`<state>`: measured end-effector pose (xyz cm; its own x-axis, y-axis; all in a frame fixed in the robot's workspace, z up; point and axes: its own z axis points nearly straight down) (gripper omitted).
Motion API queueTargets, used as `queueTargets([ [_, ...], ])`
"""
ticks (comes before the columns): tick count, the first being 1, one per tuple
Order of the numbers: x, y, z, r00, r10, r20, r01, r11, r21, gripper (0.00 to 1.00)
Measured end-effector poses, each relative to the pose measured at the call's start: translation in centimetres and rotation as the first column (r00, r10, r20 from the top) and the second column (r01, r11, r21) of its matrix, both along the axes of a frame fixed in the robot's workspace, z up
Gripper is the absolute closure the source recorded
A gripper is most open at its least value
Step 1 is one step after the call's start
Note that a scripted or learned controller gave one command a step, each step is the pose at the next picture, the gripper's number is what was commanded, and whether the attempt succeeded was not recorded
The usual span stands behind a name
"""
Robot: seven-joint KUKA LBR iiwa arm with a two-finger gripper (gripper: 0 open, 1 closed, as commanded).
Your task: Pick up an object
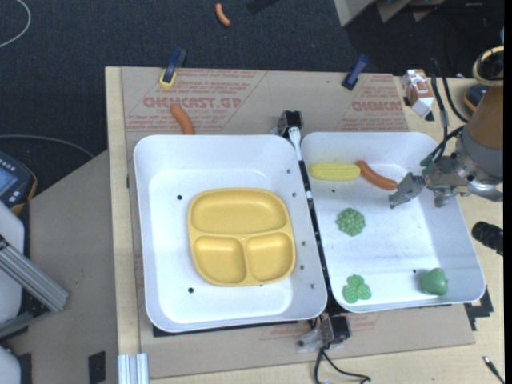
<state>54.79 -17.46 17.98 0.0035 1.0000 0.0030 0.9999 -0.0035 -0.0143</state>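
Claw (418,189) state unclear, over right bin (456,238); cardboard bench (240,94), dark carpet (96,22).

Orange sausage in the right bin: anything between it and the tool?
Nothing visible. The tool sits just right of the orange sausage, with bare floor of the right bin between them. The corn cob lies at the sausage's far, left end.

Looking like a robotics lab: clamps (171,68) at twelve o'clock pinning cardboard (240,94) over counter, cables (336,362) trailing at six.
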Motion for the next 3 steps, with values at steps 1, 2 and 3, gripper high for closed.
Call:
queueTargets([
  [1,0.3,0.0,0.8,1.000,0.004,0.014,-0.004,1.000,-0.003,0.00],
  [2,1.0,0.4,-3.8,1.000,0.005,0.009,-0.005,1.000,-0.001,0.00],
  [3,0.9,0.5,-9.1,1.000,0.003,0.008,-0.003,1.000,0.000,0.00],
])
